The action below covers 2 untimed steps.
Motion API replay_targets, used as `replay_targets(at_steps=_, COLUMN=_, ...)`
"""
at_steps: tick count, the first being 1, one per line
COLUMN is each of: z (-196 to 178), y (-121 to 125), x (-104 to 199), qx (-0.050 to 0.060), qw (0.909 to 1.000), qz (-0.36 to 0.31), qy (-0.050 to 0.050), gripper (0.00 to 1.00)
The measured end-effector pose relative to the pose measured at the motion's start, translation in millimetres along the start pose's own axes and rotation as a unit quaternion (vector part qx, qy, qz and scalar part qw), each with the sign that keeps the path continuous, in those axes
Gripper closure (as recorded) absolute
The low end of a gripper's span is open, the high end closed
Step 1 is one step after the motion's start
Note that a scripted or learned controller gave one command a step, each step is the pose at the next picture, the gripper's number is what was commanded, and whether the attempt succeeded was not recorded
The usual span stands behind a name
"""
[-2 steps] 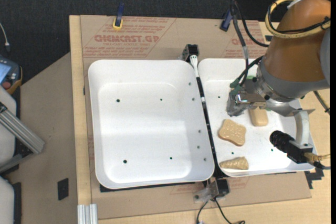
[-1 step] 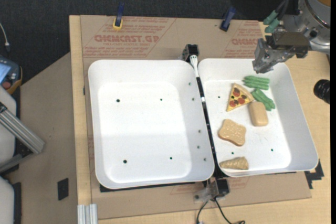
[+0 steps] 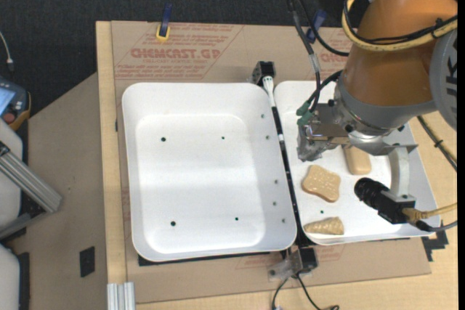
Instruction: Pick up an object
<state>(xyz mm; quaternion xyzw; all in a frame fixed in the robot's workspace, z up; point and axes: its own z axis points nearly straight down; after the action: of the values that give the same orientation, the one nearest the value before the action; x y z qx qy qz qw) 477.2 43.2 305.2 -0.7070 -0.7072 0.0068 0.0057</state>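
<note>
Pickup not yet done: end effector (image 3: pixel 311 145) hangs by right bin's (image 3: pixel 363 225) left edge, near toast (image 3: pixel 322 183); whether spread or pressed together, cannot tell.

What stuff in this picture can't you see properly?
- The pale block in the right bin: the arm covers its top end.
- The claw: the arm hangs over it, so what it touches is hidden.
- The right bin's far half: under the arm.
- The tan lump by the near rim: too small to name.
</note>
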Motion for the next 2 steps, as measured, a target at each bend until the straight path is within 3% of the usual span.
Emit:
replay_targets(at_steps=1, z=-89.5, y=1.1, x=-83.6, qx=-0.014, qw=0.9999, qz=0.004, qy=-0.001, gripper=0.00)
replay_targets(at_steps=2, z=75.1, y=0.9, x=-27.3, qx=0.000, qw=1.0000, qz=-0.001, qy=0.002, gripper=0.00)
